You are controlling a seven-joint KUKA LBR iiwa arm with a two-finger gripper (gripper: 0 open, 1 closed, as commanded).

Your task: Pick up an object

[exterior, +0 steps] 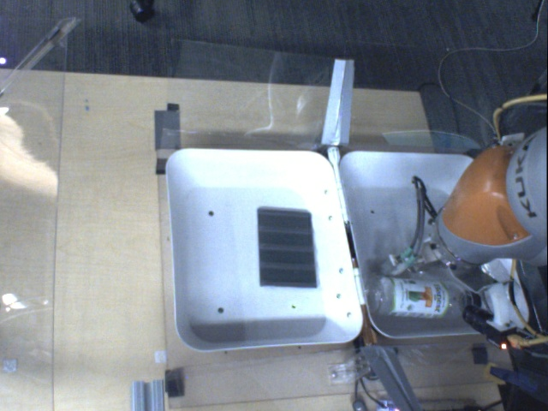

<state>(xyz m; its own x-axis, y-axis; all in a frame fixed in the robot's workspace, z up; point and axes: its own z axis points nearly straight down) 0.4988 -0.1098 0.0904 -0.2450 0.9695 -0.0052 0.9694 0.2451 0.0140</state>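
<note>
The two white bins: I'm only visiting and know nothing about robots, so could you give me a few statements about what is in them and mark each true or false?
1. A dark ribbed rectangular pad lies in the left bin. True.
2. A small bottle with a green and white label stands upright in the left bin. False: it lies on its side in the right bin, near the front edge.
3. The arm reaches over the right bin. True.
4. The arm's band is blue. False: it is orange.
5. The two bins sit far apart. False: they sit side by side, edges meeting.
</note>
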